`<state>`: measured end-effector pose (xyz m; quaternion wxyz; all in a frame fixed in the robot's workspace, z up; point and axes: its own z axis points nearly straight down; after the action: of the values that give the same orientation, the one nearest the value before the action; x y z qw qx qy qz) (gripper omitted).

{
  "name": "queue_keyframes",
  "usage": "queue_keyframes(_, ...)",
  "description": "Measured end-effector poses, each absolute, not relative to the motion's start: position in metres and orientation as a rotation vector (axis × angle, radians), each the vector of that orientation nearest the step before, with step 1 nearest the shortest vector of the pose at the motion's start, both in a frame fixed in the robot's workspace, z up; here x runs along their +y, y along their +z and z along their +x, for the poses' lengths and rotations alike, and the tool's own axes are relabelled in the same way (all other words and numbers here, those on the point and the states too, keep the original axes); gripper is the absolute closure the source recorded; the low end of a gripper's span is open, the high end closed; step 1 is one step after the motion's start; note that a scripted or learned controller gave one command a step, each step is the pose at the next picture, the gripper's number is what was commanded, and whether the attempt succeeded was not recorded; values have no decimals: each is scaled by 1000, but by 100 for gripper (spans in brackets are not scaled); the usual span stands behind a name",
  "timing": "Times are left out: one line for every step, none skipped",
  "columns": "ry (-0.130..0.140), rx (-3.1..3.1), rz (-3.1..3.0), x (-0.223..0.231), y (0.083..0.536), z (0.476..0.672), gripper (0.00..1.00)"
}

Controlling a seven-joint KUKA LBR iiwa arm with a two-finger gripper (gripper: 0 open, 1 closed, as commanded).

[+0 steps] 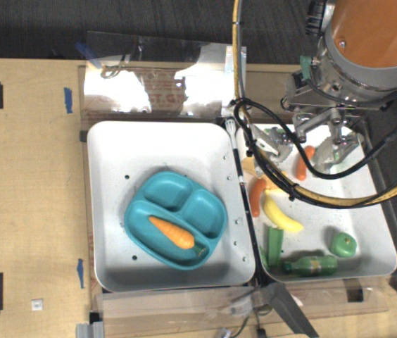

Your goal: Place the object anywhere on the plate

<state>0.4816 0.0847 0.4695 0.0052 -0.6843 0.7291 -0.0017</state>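
A teal sectioned plate (177,217) lies in the left white bin (107,153), and an orange carrot (171,232) rests in its large front compartment. My gripper (311,148) hangs over the back of the right bin (378,210), well to the right of the plate. Its metal fingers (277,141) stand spread apart, open. A small orange piece (300,166) shows beneath the gap between them, and neither finger presses on it.
The right bin also holds a yellow banana (281,215), an orange vegetable (256,194), a green apple (343,244), a green bottle-shaped item (310,265) and a green strip (274,245). Black and yellow cables (269,129) loop across the divider. A glossy sheet (156,83) lies behind the bins.
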Motion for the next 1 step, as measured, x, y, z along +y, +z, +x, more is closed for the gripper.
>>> queue_keyframes(-8, 2249, -2182, 15, 487, 491, 0)
